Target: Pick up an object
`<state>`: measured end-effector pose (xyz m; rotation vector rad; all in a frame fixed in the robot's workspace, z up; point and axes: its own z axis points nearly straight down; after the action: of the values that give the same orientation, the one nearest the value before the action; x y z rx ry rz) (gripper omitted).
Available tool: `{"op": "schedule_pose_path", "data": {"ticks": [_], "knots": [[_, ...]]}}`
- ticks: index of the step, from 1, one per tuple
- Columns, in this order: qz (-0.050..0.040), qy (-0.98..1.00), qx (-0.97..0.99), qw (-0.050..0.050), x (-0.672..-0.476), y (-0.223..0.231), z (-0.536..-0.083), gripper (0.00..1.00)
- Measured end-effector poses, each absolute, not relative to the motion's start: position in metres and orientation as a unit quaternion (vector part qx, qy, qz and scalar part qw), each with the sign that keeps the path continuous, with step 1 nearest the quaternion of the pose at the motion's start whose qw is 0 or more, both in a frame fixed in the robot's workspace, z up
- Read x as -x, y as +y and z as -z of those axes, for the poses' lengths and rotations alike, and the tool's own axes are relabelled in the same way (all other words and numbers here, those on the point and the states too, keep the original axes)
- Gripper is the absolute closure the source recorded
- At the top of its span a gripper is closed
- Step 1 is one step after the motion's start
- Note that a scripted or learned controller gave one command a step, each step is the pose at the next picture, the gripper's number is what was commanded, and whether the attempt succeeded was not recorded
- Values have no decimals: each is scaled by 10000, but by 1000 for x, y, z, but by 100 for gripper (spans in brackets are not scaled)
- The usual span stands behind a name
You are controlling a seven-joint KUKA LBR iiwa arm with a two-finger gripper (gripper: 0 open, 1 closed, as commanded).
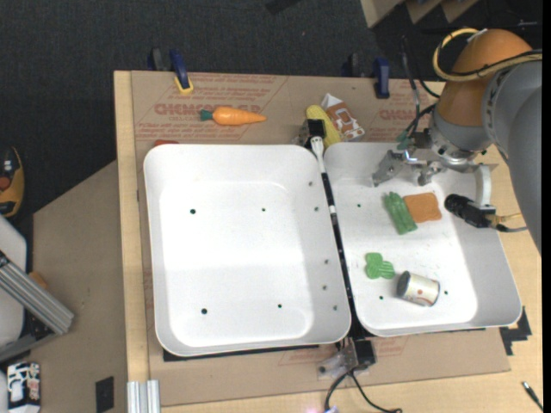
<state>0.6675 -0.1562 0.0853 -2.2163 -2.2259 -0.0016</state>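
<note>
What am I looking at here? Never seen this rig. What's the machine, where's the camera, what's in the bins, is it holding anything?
One fixed camera looks down at a slant on a bench with two shallow white bins, the left bin and the right bin. The grey arm with an orange band reaches in from the right; its gripper hangs over the right bin's far end, with nothing visibly between its fingers. In the right bin lie a green block, an orange-brown piece touching it, a small green toy and a small white can on its side. A toy carrot lies on the board behind the bins.
</note>
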Motion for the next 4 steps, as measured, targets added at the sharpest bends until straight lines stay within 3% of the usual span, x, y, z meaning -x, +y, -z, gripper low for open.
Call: {"op": "schedule_pose_path", "data": {"ticks": [1, 2, 3, 4], "knots": [[-12, -7063, 7079, 14, -634, -177, -85, 0], [7, -7076, 7066, -21, -656, -188, -85, 0], [8, -7077, 7065, -14, -667, -170, -85, 0], [-11, -7071, 7071, 29, -617, -141, -85, 0]]}}
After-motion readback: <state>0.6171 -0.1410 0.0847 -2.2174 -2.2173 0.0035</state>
